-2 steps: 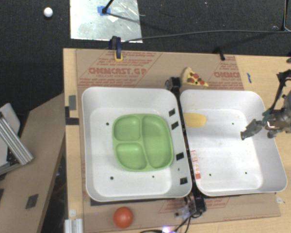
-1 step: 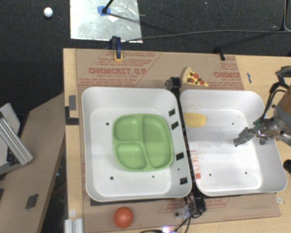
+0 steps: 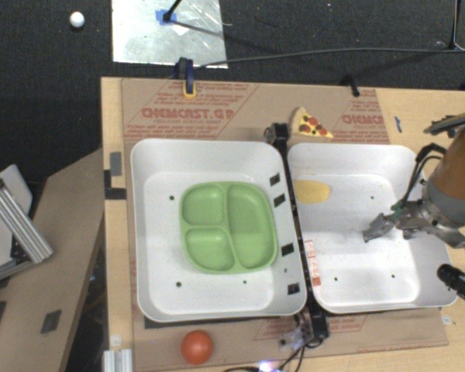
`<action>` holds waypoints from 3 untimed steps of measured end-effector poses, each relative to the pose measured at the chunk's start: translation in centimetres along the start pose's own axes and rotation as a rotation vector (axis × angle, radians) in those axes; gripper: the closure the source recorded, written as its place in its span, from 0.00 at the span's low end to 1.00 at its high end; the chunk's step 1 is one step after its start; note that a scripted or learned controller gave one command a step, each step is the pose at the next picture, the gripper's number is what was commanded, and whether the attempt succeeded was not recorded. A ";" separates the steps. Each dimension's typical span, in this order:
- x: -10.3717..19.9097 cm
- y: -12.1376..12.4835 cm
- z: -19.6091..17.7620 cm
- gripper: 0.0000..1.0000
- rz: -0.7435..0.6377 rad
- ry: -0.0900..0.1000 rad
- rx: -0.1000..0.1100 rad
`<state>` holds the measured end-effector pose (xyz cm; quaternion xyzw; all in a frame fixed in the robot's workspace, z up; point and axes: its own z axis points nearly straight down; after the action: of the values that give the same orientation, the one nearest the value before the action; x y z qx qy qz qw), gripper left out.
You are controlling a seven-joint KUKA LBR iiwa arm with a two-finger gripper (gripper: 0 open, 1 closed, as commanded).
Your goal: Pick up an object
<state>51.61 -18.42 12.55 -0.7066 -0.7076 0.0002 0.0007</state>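
We see pincer [image 3: 374, 229] low inside right bin [image 3: 356, 293], fingers' state unclear, nothing visibly held. Likely target, yellow flat piece [image 3: 311, 191], lies in that bin's far-left corner, apart from pincer.

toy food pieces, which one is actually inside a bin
The flat yellow piece, lying in the right bin near its upper left corner. The pizza slice lies on the cardboard above the bins, and the red ball below the left bin.
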 end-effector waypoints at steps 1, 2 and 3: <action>-0.1 0.1 -1.3 1.00 0.000 -0.002 -0.005; 0.4 -0.6 -6.5 1.00 -0.002 -0.002 -0.007; 0.3 -0.4 -10.2 1.00 -0.003 -0.003 -0.007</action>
<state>51.19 -18.12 22.72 -0.7056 -0.7086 -0.0014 -0.0030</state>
